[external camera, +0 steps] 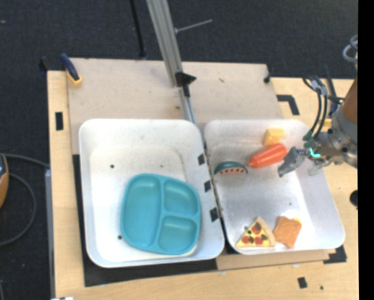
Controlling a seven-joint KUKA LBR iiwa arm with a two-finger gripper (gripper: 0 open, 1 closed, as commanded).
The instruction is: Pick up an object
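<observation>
Now my fingers (pixel 289 163) hang low in the right bin (pixel 318 195), just beside the carrot's (pixel 268 156) right end and seemingly short of it. The carrot lies tilted on the bin floor, its right end raised toward the far wall, and I judge it to be the thing to take.

To do this well, I should centre over the carrot's thick middle rather than its end and turn the wrist so I close across its narrow width, not along it. It is smooth and rounded and may roll or squirt out if pinched off-centre, so I should go down close to the floor before closing. The yellow block (pixel 275 135) sits near the carrot on its far side, and the melon slice (pixel 230 169) lies just beside its left tip; I want to bump neither.

Whether I am apart or together I cannot tell: from above I read as one dark grey blur. My height over the floor is also hard to judge. The arm is cut off to the carrot's right.
</observation>
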